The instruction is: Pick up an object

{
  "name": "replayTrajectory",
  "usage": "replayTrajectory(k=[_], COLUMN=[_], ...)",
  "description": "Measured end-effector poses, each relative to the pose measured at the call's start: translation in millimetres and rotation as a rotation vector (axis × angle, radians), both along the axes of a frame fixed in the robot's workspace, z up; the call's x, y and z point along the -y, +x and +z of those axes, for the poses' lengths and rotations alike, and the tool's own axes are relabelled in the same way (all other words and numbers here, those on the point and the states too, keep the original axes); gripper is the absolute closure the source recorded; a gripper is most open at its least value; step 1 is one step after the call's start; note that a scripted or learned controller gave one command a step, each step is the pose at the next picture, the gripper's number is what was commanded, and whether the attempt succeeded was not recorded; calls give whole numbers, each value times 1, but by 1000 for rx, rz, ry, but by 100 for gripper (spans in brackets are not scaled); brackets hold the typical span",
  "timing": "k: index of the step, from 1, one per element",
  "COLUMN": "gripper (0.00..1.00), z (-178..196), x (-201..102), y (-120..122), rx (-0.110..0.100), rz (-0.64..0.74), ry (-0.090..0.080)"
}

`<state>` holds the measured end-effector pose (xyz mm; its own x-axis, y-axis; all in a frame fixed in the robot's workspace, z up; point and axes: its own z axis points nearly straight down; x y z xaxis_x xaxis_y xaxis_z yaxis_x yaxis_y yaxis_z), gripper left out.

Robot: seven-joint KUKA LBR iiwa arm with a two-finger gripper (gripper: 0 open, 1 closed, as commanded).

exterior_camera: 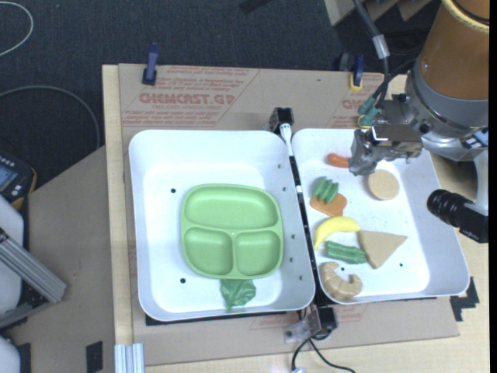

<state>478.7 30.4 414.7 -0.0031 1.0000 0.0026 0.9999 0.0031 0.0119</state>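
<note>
My gripper hangs low over the back of the right bin. It sits between a small red-orange sausage-like piece on its left and a round tan cookie just to its lower right. Nothing is visibly held in it. Nearer the front lie an orange carrot with green top, a yellow banana, a green pickle, a tan wedge and a beige croissant.
The left bin holds a green divided plate and a green leafy piece at its front. A black-edged ridge separates the two bins. The arm's grey and orange body looms over the right bin's back right corner.
</note>
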Motion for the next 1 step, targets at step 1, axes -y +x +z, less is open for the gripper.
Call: replayTrajectory(k=[1], gripper=[100], z=[-129], x=[29], y=[21], rx=[-26], rz=[-8], ry=[-4])
